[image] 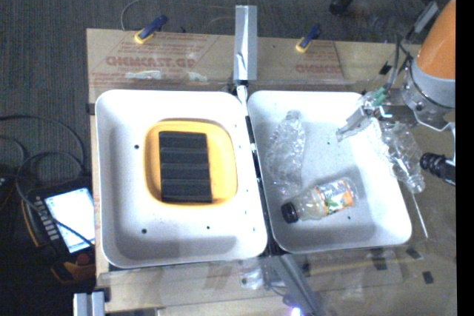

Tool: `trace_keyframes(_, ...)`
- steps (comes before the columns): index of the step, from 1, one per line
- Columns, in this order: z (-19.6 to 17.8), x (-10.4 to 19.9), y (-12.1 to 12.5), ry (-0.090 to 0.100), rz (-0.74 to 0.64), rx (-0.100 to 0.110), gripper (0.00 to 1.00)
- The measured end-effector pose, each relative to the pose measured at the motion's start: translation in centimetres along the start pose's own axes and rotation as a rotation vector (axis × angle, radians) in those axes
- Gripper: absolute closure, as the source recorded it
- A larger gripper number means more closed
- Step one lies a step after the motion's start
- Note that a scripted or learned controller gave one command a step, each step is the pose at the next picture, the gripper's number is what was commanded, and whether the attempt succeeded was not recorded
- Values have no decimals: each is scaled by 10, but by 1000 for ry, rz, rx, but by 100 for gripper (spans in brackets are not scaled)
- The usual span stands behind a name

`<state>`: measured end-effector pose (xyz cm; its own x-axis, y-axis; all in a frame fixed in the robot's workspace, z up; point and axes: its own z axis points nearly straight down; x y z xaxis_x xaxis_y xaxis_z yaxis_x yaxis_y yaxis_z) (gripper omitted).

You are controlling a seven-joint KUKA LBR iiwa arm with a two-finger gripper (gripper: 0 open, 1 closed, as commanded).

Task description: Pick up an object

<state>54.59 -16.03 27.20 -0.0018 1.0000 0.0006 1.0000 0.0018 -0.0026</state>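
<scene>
The right bin (pixel 385 233) holds a crumpled clear plastic bottle (pixel 286 152) at its left side. A bottle with an orange label and a black cap (pixel 322 201) lies on its side near the front. Another clear plastic item (pixel 404 155) rests against the bin's right wall. My gripper (pixel 363 120) hangs over the back right part of this bin, above bare floor and apart from both bottles. Nothing shows in its grasp. In the left bin (pixel 118 233) lies a yellow dish with a black ribbed block (pixel 185 165) in it.
A metal bar (pixel 245 44) stands upright behind the seam between the bins. Two blue and yellow clamps (pixel 150 29) (pixel 308 38) sit on the board behind. A tablet and cables (pixel 63 217) lie on the floor at the left.
</scene>
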Motion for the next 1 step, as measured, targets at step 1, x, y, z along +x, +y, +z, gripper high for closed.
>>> trace_keyframes(1, 109, -12, -30, 1, -70, 1, 0)
